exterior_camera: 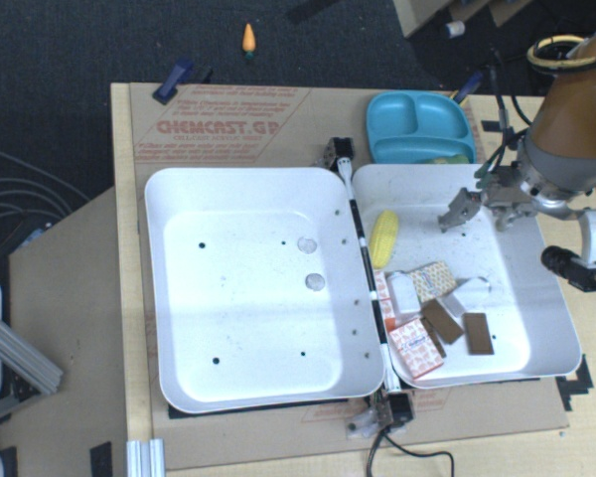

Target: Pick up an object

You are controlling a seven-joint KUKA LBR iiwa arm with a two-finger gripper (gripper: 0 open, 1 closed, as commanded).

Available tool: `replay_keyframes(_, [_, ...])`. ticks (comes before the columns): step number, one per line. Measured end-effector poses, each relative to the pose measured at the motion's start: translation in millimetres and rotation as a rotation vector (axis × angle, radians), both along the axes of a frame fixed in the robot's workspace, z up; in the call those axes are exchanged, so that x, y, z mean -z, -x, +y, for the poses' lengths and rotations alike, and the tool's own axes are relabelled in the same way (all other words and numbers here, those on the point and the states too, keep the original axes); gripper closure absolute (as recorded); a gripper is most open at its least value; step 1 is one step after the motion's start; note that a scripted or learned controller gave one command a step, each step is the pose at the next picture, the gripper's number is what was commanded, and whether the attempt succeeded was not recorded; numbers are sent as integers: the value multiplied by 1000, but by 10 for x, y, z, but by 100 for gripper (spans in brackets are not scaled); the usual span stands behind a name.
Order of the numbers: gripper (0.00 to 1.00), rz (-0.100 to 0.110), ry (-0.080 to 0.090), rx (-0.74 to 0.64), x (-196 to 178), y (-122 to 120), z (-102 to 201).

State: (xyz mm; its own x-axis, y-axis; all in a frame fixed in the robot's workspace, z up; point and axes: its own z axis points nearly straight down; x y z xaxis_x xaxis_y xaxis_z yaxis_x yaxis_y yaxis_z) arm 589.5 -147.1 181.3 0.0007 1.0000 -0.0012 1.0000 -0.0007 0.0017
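Observation:
My gripper (481, 214) hangs over the back part of the right bin (536, 296), its two fingers spread open with nothing between them. To its left a yellow corn cob (383, 238) lies near the wall between the bins. Toward the front left of this bin sits a cluster: a white packet (404, 291), a tan checkered pouch (435, 278), two brown blocks (441, 321) (477, 333) and a red-and-white packet (414, 348). All of these lie below and to the left of the gripper, apart from it.
The left bin (179, 266) holds two small pale discs (307, 245) (314, 282). A blue divided tray (417, 127) stands behind the right bin. A blue clip (172, 82) rests at the board's back left corner, and a small orange thing (248, 38) lies on the floor beyond it.

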Motion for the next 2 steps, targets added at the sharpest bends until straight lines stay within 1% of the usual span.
replay_keyframes(1, [0, -10, 3, 0, 810, 675, 222])
replay_keyframes(2, [0, 0, -1, -2, 963, -220, 474])
